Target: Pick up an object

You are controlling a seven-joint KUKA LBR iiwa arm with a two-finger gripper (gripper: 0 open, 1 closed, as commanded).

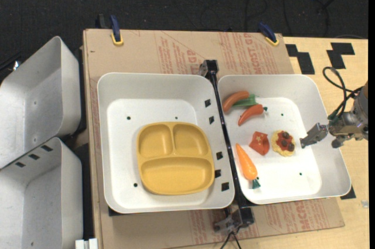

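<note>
Gripper [313,135] at the frame's right, nothing picked yet.
Whether it is open I cannot tell; tart [285,143], carrot [246,163] and peppers lie untouched in the right bin [328,180].

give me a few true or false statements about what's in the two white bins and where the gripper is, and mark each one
1. The yellow divided tray lies in the left bin. True.
2. The carrot lies inside the yellow divided tray. False: it lies in the right bin, near the divider.
3. The gripper is at the right bin's right side, next to the small tart. True.
4. The gripper holds the red pepper. False: the pepper lies apart from it on the bin floor.
5. The strawberry sits beside the small tart. True.
</note>
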